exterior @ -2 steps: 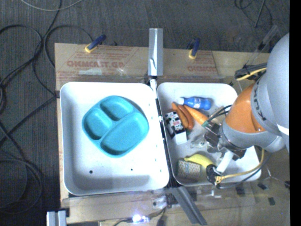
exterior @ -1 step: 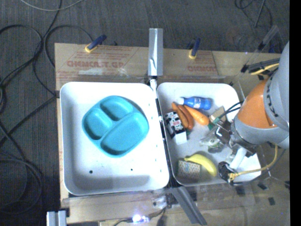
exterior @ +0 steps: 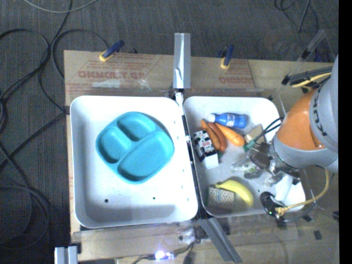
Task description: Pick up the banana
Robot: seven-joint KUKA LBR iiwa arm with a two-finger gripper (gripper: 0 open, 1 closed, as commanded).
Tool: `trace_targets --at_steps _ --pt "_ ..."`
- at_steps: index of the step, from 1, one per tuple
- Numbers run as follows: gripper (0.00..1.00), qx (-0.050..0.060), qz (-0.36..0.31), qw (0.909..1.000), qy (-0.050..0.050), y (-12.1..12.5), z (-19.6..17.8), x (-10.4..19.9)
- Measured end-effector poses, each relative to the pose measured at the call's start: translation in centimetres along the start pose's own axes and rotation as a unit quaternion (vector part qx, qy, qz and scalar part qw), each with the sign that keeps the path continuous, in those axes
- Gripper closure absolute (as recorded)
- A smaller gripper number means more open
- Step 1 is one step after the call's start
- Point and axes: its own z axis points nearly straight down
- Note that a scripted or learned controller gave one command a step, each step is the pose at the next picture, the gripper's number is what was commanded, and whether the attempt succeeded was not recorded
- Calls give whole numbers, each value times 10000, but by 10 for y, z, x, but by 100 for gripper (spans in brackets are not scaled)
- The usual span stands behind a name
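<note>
The yellow banana (exterior: 238, 192) lies in the right bin (exterior: 265, 104), near its front edge, with one end resting by a grey mesh pad (exterior: 221, 200). My gripper (exterior: 248, 165) hangs just above and a little behind the banana, reaching in from the right under the orange band of the arm (exterior: 300, 130). Nothing shows in its grasp, and its tips blur against the white floor of the bin.
Behind the banana lie an orange carrot (exterior: 224, 136), a blue bottle (exterior: 231, 120) and a small black-and-white box (exterior: 204, 146). The left bin (exterior: 82, 202) holds a blue divided plate (exterior: 135, 146). A metal post (exterior: 181, 65) stands behind the bins' shared wall.
</note>
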Motion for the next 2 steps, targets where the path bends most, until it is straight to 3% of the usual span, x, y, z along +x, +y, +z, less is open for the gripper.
trace_targets --at_steps 2 --pt "0 20 812 9967 22 5 26 -9"
